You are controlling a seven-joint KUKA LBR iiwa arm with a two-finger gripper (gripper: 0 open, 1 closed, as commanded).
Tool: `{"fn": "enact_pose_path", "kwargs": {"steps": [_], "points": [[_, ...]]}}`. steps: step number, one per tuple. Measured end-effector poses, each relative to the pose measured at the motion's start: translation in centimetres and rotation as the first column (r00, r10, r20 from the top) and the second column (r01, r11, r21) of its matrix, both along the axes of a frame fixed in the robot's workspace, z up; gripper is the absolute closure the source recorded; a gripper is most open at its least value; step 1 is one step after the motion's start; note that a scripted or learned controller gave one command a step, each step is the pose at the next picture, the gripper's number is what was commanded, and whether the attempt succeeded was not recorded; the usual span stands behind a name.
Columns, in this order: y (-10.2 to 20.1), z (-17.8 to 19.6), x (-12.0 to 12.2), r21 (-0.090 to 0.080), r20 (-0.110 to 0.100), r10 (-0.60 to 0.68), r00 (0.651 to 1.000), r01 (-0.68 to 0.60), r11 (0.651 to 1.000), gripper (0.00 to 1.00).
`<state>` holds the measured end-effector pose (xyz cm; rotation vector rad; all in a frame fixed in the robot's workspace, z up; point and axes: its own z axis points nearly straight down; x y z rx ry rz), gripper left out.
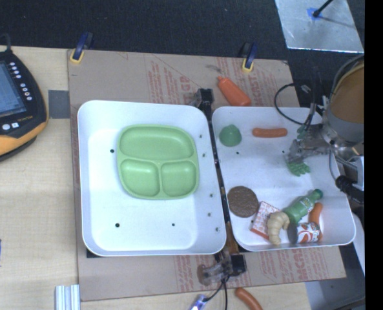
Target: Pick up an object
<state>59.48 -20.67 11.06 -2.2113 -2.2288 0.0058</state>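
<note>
Bench surface at far left carries a teach pendant (7, 105) with a grey screen and an orange underside, lying well apart from the bins. Next comes the left bin (97, 231), a shallow white tray that holds one thing: a pale green divided plate (157, 161) with three compartments, lying flat toward the bin's upper middle. Two blue-and-yellow clamps (81, 47) pin the cardboard sheet (146, 76) beneath both bins along its far edge.

Between the bins at the top, an orange toy carrot (233, 92) lies on the cardboard, just outside the right bin's far rim. The right bin (259, 179) holds the rest. Near its upper left corner sits a small green dome-shaped piece (230, 135); beside that, further right, a red sausage (269, 132) lies lengthwise along the far wall. Lower down, a brown round patty (243, 201) rests near the bin's left wall. Right of it, in a touching cluster along the near wall, are a red-and-white packet (263, 216), a tan croissant-like pastry (278, 227), a green bottle (302, 206) lying tilted, a small orange carrot (316, 213) and a red-labelled can (307, 233).

At the right side of this bin, the gripper (299, 157) is low over the floor, and a small green leafy toy (299, 168) lies right at its tip. Whether the pincer is released or clenched cannot be told, nor whether it grasps the leafy toy. The grey arm (343, 118) reaches in from the right, its orange band (350, 95) above the wrist, with black cables looping around it.
</note>
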Motion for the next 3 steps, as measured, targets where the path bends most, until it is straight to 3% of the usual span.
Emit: {"fn": "enact_pose_path", "kwargs": {"steps": [1,2,3], "points": [[8.9,8.5,3.8,0.003,0.003,-0.003,1.0,0.003,1.0,1.0],[8.8,8.4,3.7,0.002,0.001,-0.004,1.0,0.004,1.0,0.0],[16.9,8.1,6.2,0.002,0.002,-0.002,1.0,0.002,1.0,0.0]]}}
